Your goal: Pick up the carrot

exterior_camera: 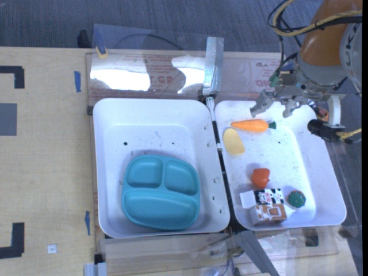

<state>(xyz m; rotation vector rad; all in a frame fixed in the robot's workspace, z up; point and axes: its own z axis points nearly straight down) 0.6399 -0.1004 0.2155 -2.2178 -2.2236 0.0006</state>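
Two shallow white plastic bins sat side by side on the bench. The left bin (109, 119) held a teal three-compartment plate (161, 192) toward its 6 o'clock side, with bare floor around its 12 o'clock half. The right bin (322, 171) was more crowded: a long orange toy carrot with a green tip (251, 126) lay crosswise near its 12 o'clock rim, a pale yellow rounded piece (233, 142) just beside it at 7 o'clock, close to the shared divider wall. A small red-orange block (260, 176) sat mid-bin; a white-and-brown printed carton (267, 206) and a dark green round piece (296, 199) were clustered near the 6 o'clock rim. Open floor remained along the right bin's 3 o'clock side.

The grey two-finger gripper (280, 104) hung over the right bin's 12 o'clock edge, fingers spread apart, nothing between them. The carrot lay just beside the gripper at its 8 o'clock, apparently lower, not touching. The grey arm with its orange band (333, 22) reached in from 2 o'clock.
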